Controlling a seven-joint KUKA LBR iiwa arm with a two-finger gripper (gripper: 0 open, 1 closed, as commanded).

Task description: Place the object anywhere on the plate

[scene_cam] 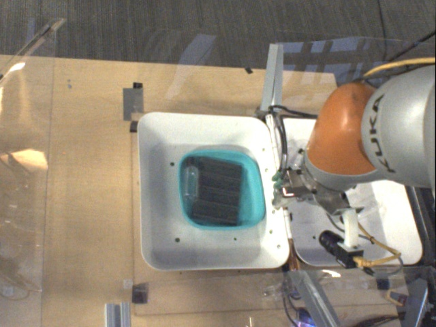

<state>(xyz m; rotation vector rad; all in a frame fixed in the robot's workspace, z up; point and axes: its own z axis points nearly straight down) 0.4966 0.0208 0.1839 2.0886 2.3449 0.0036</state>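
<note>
A teal plate with rounded corners lies in the middle of the left white bin. A dark ribbed object rests flat on the plate and covers most of it. A small translucent piece lies along the plate's left side, beside the dark object. My gripper hangs over the divide between the two bins, just right of the plate. The orange wrist band above hides most of it. I see nothing held in it.
The grey arm covers much of the right white bin. Cables and a black connector hang over that bin's front part. A grey upright post stands behind the bins. Bare wooden bench lies to the left.
</note>
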